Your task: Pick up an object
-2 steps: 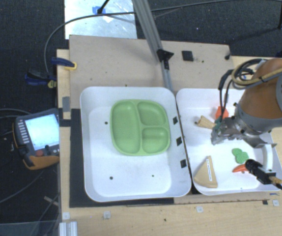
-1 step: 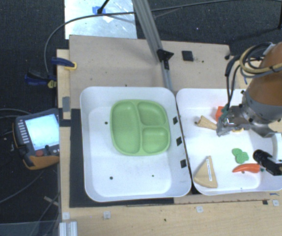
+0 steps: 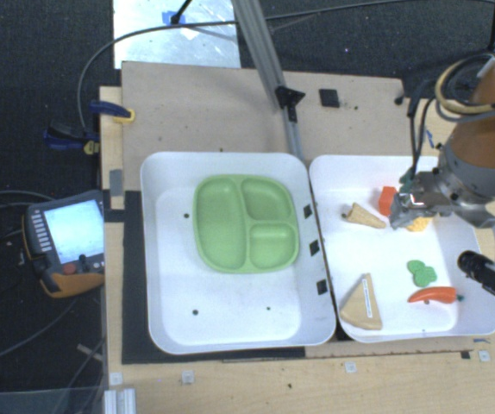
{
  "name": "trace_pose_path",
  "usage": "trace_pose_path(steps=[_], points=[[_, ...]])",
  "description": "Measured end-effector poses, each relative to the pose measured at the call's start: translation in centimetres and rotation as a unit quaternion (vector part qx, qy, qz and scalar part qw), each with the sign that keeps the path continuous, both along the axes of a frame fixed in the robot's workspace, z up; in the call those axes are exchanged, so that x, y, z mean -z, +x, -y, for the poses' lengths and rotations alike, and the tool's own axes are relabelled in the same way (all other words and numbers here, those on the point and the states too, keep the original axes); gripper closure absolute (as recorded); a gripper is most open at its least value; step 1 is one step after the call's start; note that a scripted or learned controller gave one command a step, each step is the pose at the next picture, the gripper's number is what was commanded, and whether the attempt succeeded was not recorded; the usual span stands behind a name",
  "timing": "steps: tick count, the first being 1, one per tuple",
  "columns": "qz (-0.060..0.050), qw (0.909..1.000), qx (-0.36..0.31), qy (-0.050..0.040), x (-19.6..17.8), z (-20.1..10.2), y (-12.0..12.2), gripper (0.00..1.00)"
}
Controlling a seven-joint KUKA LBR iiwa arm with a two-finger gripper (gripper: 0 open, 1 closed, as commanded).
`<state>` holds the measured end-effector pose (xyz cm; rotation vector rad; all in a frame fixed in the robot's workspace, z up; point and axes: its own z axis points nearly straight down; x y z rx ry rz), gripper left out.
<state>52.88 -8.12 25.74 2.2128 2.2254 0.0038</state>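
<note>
- The gripper [image 3: 405,211] is hanging low in the right-hand bin [image 3: 334,231], reaching in from the right on the grey arm [image 3: 482,158]; whether it is spread or closed I cannot tell, since the wrist is covering it from above.
- An orange block [image 3: 387,200] is sitting just beside the gripper on the side away from the arm, touching or nearly touching it; I cannot tell which.
- A small yellow piece [image 3: 418,224] is peeking out right under the gripper on the near side; most of it is hidden by the metal.
- A tan wedge, like a slice of toy bread [image 3: 365,217], is lying a little beyond the orange block, away from the arm; it is apart from the gripper.
- A green leafy toy [image 3: 420,272] is lying nearer the camera than the gripper, well apart from it; an orange carrot-like toy [image 3: 432,296] is lying just past that, still closer to the bin's front wall.
- A larger triangular sandwich half [image 3: 361,303] is resting near the front corner, far from the gripper.
- A green divided plate [image 3: 246,223] is sitting in the left-hand bin [image 3: 166,257], well apart from the gripper across the two bins' meeting walls.
</note>
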Motion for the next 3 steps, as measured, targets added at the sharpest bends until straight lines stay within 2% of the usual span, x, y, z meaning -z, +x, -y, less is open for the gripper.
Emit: trace_pose_path(steps=[2, 3], points=[[-0.001, 1.0, -0.001, 0.0007, -0.4, -10.1, 0.0, 1.0], [-0.001, 1.0, 0.0, 0.0005, 1.1, -14.5, 1.2, 1.0]])
